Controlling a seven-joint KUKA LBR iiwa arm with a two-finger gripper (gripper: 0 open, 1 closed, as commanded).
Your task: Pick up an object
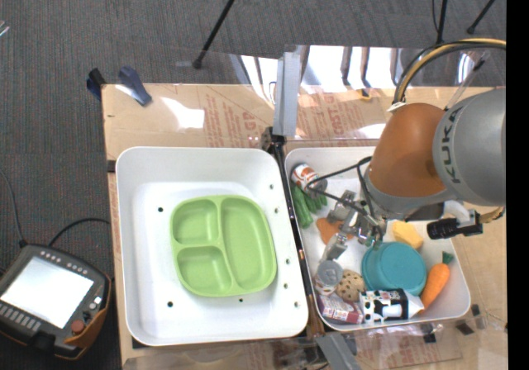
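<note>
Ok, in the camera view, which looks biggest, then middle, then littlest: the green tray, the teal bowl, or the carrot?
1. green tray, by far the biggest.
2. teal bowl.
3. carrot, the littlest, a thin shape beside the bowl.

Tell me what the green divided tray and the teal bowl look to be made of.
The green three-compartment tray in the left white bin: likely moulded plastic, matte, with uniform colour and soft rounded ridges. The teal round bowl in the right bin: probably plastic too, smooth with a slight sheen, though the look leaves it open.
</note>
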